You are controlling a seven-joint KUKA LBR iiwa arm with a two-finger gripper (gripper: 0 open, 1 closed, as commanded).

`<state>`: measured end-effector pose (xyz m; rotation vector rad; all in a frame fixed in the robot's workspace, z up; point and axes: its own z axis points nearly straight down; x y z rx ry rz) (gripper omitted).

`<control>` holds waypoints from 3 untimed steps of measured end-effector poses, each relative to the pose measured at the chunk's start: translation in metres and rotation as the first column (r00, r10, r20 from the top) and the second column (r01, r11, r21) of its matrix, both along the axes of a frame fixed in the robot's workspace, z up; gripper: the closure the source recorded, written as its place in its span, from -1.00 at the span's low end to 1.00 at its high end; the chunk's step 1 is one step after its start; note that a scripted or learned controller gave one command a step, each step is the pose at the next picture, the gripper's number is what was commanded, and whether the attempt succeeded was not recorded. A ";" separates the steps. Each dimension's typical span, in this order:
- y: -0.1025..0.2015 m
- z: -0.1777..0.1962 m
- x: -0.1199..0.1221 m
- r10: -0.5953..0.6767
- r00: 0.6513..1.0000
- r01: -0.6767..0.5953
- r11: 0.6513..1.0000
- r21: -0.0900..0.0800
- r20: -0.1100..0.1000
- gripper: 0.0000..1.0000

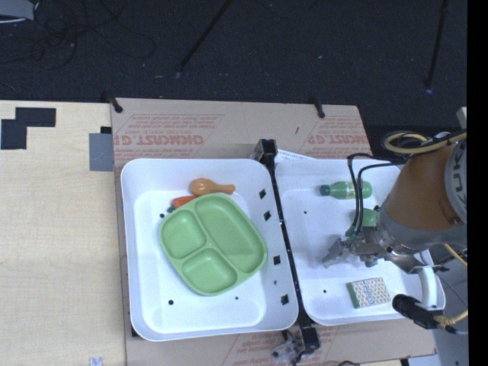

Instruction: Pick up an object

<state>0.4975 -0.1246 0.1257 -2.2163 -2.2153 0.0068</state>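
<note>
camera view looks down on the table, where the left bin (141, 280) holds a green divided plate (213, 243) at its middle, with an orange toy (209, 187) and a small red piece (182, 201) just beside the plate's far edge. in the right bin (320, 300), a green bottle (345, 190) lies near the far edge and a patterned sponge (367, 291) sits near the near edge. the gripper (349, 252) hangs low over that bin's middle, fingers narrowly apart with nothing between them.
</note>
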 end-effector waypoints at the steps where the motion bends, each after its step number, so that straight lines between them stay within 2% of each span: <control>1: -0.002 0.013 0.000 -0.007 1.000 0.007 1.000 -0.001 0.003 1.00; 2: 0.004 0.074 0.001 0.002 1.000 -0.002 1.000 -0.003 0.012 1.00; 3: 0.003 0.097 0.002 0.001 1.000 -0.001 1.000 -0.002 0.009 1.00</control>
